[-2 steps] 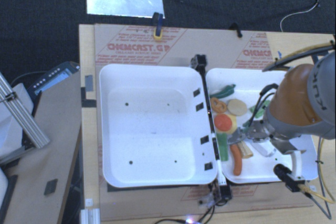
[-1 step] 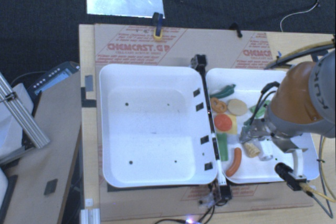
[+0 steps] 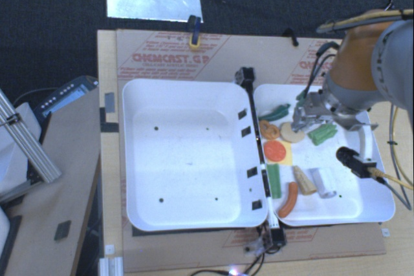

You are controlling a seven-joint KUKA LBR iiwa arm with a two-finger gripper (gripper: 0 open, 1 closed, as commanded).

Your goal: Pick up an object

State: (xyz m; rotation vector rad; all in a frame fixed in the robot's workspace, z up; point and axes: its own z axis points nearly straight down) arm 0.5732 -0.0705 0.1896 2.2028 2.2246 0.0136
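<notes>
Several small toy foods lie in the right bin (image 3: pixel 378 207), any of which may serve as the object to pick up: a tan round piece (image 3: pixel 292 134) and a bright green block (image 3: pixel 322 134) near the bin's far middle, a dark green pod (image 3: pixel 275 113) toward the far rim, a brown ring (image 3: pixel 268 130) and a red disc (image 3: pixel 275 151) on a yellow square beside the divider, a green stick (image 3: pixel 274 180), an orange-red sausage (image 3: pixel 288 199), a tan wedge (image 3: pixel 303 180) and a grey block (image 3: pixel 321 182) in the near half. The gripper (image 3: pixel 304 118) hangs low over the gap between the tan round piece and the bright green block; whether its fingers are spread or closed cannot be told, and nothing is seen pinched. To do the step well, the fingers should straddle one piece alone, squarely centred, because the neighbours lie close and a skewed descent would likely nudge them or clip an edge. The arm (image 3: pixel 372 61) reaches in from the right, its orange band above the wrist, forearm bent downward over the right bin's far portion. The left bin (image 3: pixel 139 100) stands alongside.
</notes>
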